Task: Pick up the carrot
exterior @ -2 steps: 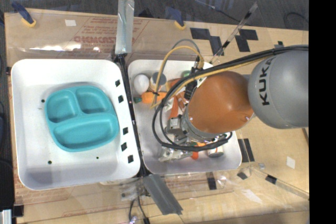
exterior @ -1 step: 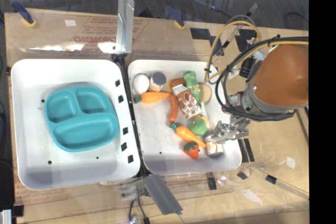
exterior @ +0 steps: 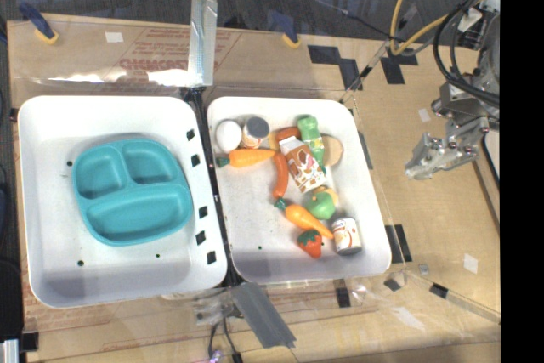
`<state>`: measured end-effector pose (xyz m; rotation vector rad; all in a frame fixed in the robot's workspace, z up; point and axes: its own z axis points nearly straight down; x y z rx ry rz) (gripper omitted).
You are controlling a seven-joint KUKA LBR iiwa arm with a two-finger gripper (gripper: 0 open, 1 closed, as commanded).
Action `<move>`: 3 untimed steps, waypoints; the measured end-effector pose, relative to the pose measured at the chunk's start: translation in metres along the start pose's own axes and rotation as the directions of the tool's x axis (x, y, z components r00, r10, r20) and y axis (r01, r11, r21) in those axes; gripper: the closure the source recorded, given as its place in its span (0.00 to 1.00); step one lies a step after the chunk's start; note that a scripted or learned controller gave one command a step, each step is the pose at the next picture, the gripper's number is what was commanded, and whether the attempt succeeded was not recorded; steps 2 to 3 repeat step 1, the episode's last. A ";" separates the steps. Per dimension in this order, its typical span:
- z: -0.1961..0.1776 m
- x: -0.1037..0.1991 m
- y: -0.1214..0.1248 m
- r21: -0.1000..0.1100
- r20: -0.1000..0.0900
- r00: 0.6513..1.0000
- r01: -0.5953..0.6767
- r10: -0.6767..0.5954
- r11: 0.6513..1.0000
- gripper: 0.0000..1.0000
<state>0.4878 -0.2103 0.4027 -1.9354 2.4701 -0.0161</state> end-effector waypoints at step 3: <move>0.023 -0.004 -0.018 -0.014 0.006 0.986 0.166 -0.166 0.986 1.00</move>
